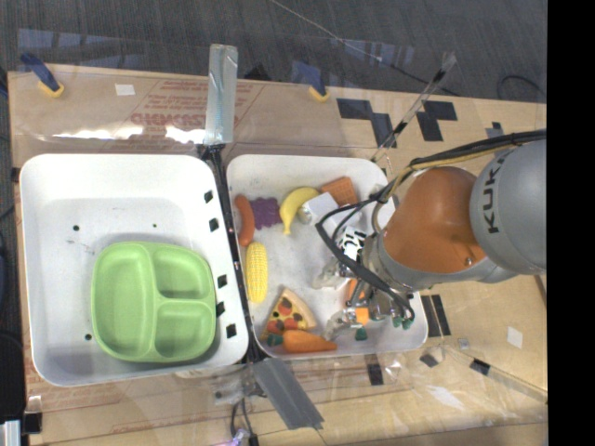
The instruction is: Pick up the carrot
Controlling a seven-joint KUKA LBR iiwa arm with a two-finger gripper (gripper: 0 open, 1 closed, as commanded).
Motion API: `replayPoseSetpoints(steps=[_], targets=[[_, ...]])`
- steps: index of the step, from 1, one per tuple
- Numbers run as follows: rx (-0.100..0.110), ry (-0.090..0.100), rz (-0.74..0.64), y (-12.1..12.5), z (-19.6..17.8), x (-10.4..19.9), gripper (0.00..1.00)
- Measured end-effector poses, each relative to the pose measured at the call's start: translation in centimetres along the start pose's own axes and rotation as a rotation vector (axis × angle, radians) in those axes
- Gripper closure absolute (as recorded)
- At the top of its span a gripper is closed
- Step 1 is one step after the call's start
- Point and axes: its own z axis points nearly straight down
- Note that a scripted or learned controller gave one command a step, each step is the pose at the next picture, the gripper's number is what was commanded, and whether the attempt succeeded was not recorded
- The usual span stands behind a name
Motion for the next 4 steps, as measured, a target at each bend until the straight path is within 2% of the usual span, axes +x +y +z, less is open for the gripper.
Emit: replayPoseSetpoints(steps=[1, 2, 3, 4], targets=[[0.0, -0.001, -0.008, 0.2, -1.0, -0.1, 1.0], [0.0, 0.003, -0.284, 4.5, -11.9, 0.3, 1.0], [-0.006, 0.011, -0.631, 3.7, -7.4, -0.6, 1.0], [-0.007, 0.012, -0.681, -3.0, -2.3, -1.5, 1.0]])
